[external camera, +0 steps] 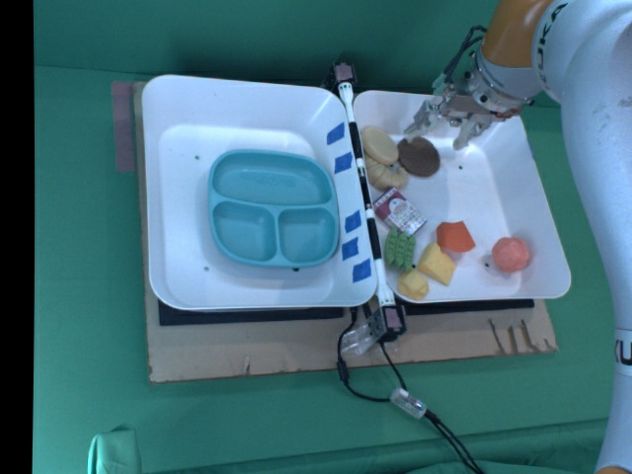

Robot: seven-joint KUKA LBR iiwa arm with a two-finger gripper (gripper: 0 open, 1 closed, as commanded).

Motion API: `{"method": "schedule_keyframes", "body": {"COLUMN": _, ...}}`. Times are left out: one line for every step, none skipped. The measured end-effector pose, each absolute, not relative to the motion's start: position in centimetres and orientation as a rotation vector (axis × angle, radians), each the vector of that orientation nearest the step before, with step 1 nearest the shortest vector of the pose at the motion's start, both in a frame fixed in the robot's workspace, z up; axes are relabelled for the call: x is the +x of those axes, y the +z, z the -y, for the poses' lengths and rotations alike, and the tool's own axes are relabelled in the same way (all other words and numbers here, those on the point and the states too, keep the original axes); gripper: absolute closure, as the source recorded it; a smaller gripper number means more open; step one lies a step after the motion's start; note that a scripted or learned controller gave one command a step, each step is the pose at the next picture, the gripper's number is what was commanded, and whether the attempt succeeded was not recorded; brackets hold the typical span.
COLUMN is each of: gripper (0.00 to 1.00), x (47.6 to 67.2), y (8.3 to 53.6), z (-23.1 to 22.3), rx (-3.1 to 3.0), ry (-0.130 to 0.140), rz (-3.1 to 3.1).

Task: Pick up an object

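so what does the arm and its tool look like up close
The arm is a thick, rounded, light grey tube with an orange band above the wrist. Dark lettering marks its lower edge. The tool is small, metallic grey, with thin pale fingers and a thin dark cable looping at the wrist.

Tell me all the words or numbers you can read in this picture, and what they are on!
None can be read.
small packet in the right bin: pink and white print, too small and blurred to read.
robot arm, lower right edge: a dark mark, cut off and unreadable.
blue tape pieces on the left bin: blank.
teal tray: no writing.
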State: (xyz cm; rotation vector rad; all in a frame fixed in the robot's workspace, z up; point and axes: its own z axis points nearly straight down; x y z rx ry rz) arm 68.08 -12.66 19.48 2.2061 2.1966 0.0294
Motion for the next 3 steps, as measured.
{"method": "schedule_keyframes", "body": {"gripper": 0.0, "x": 69.85, "y": 19.08, "z": 10.73, "rx": 2.217, "ry": -0.006, "rz": -2.205}}
{"method": "schedule_keyframes", "body": {"gripper": 0.0, "x": 69.99, "y": 18.78, "z": 10.55, "rx": 2.224, "ry": -0.016, "rz": -2.208}}
{"method": "schedule_keyframes", "body": {"gripper": 0.0, "x": 69.97, "y": 18.7, "z": 10.38, "rx": 2.226, "ry": -0.019, "rz": -2.207}}
